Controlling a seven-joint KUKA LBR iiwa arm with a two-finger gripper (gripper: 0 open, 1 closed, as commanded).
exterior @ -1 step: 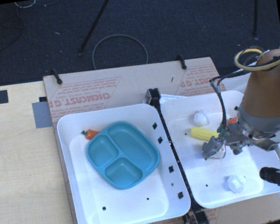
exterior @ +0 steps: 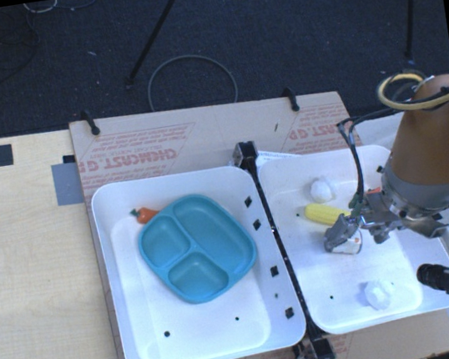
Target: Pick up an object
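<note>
Corn (exterior: 325,214), yellow and stubby, lies beside the fingers (exterior: 341,238).

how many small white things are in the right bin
2: a white ball near the bin's far side, beside the yellow piece, and a white lump near its front edge. The arm may hide more.

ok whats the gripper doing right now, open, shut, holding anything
gripper: cannot be told; low in the right white bin, beside the yellow corn-shaped toy.
</note>
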